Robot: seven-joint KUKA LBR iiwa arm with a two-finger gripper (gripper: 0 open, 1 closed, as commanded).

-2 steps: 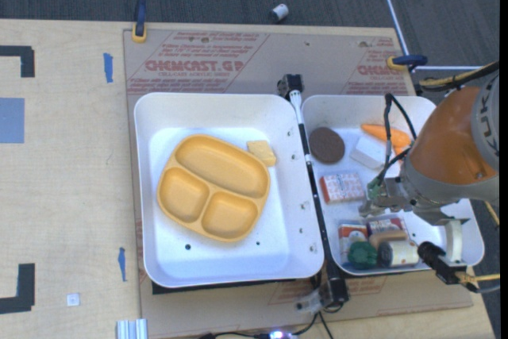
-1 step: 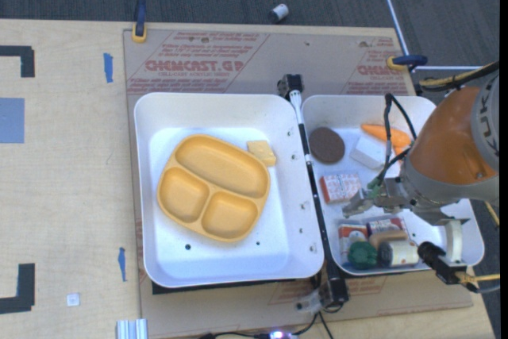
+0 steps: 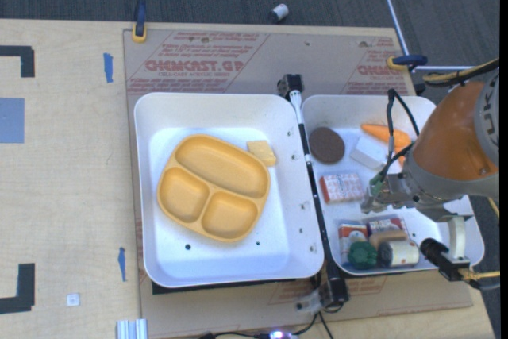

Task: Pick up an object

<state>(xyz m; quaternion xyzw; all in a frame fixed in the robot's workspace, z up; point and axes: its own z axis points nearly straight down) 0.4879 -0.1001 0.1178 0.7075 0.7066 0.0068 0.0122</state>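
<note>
Over the right bin point(image 3: 468, 246) I see my tool point(image 3: 379, 198) hanging low near its middle; how its fingers stand I cannot tell. Just left of the tool lies a small red-and-white packet point(image 3: 342, 186), with a brown disc point(image 3: 326, 144) beyond it. Nearer the front rim sit a green object point(image 3: 363, 253) and a pale can point(image 3: 401, 252). Left of that bin, the other bin point(image 3: 151, 123) holds a yellow divided plate point(image 3: 212, 186).

The left bin point(image 3: 151, 194) lay mostly open along its near and left edges; a yellow divided plate point(image 3: 213, 186) filled its middle, a pale block point(image 3: 261, 152) beside it. The right bin point(image 3: 337, 109) was crowded: brown disc point(image 3: 326, 144), patterned packet point(image 3: 342, 187), green item point(image 3: 363, 253), with the arm point(image 3: 452, 143) over its right side.
</note>
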